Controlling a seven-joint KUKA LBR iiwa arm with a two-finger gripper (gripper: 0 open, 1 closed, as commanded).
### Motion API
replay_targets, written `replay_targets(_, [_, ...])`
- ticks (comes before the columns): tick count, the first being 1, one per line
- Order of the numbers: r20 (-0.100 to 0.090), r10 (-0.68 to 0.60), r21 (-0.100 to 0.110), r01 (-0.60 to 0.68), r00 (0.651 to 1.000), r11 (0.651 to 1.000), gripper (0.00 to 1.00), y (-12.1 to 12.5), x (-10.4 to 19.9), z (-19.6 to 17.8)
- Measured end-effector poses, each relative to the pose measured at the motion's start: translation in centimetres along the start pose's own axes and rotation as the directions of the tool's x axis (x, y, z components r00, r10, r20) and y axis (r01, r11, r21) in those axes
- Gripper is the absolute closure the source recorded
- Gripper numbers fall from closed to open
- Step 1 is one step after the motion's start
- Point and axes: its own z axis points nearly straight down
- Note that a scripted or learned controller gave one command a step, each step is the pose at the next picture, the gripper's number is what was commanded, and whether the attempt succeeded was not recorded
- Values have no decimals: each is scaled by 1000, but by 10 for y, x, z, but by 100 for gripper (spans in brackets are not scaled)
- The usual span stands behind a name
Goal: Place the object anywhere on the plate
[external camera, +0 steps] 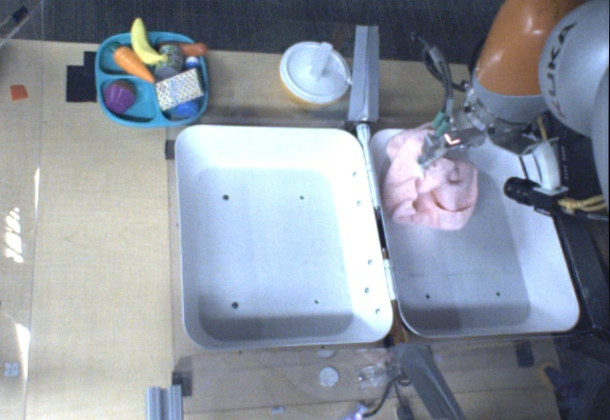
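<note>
The 2 white bins sit side by side on the wooden bench, the left bin [276,228] holding nothing but bare floor and the right bin [496,304] holding a crumpled pink cloth [429,188]. That cloth lies bunched in the right bin's upper-left part, close against the wall that divides the 2 bins, with folds piled up rather than spread flat. The gripper [440,144] hangs over the cloth's upper edge, right at the top of the pink heap, and its tip looks to be touching or just above the fabric; whether it is parted, closed, or pinching any cloth I cannot tell from this angle. Behind it the arm [534,37] comes in from the right, its orange band (rounded and bright) standing above the grey wrist. On the bench beyond the bins stands a blue divided plate [112,113] at the far left, carrying 1 toy banana [145,43], a carrot [132,64] and other small pieces, well apart from the cloth. A white lidded cup [315,72] stands near the metal post between the bins.
</note>
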Motion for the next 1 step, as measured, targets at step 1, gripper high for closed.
replay_targets(1, [0,-7,-1,7,1000,1000,100,3,1,-39])
